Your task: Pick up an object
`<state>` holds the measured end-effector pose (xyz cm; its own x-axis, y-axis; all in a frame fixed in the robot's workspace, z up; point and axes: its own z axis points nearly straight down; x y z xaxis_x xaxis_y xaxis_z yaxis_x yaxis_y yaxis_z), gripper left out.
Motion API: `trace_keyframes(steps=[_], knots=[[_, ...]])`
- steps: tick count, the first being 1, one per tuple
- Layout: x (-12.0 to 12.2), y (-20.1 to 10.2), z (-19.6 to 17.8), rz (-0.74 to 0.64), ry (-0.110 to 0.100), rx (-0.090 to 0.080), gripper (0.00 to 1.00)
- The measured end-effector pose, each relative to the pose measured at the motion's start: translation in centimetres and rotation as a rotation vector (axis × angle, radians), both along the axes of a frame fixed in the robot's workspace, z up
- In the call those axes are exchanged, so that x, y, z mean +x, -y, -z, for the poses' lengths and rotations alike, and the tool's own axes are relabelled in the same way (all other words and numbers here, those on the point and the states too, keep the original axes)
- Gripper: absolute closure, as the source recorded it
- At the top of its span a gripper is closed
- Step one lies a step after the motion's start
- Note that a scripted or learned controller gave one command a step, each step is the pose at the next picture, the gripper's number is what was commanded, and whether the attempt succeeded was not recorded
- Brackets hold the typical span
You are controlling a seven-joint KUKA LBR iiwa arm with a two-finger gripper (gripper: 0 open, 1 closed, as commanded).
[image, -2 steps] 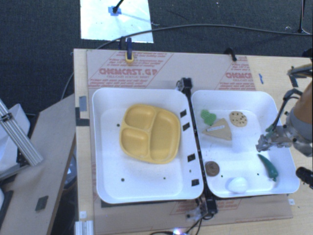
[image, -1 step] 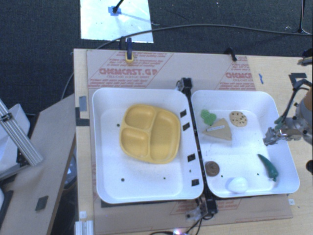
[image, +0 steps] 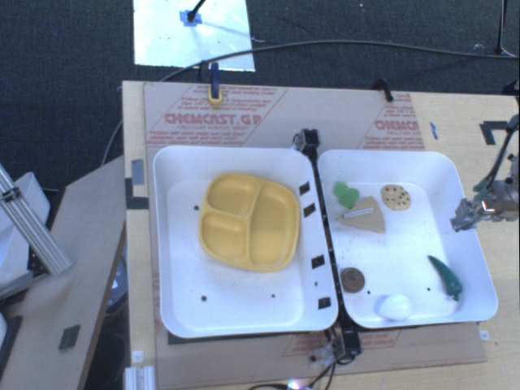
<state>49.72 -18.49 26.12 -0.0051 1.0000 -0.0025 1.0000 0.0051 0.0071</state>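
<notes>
My tool hangs at the right edge of the right bin, over its rim; whether it is open or shut I cannot tell, and I see nothing in it. Below it in that bin lies a green pepper near the right wall, with a white egg at the front edge and a brown disc near the divider. Farther back sit a green piece, a tan wedge just beside it and a cookie. In the left bin a yellow tray with compartments lies flat. Both bins rest on a printed sheet on the table.
</notes>
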Motion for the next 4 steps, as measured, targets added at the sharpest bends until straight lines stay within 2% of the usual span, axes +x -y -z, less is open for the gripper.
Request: trace_keyframes(steps=[1,4], knots=[[0.5,-4.7,-0.1,-0.004,-0.004,0.002,1.00],[3.1,-22.6,1.6,-0.004,-0.005,0.004,1.00]])
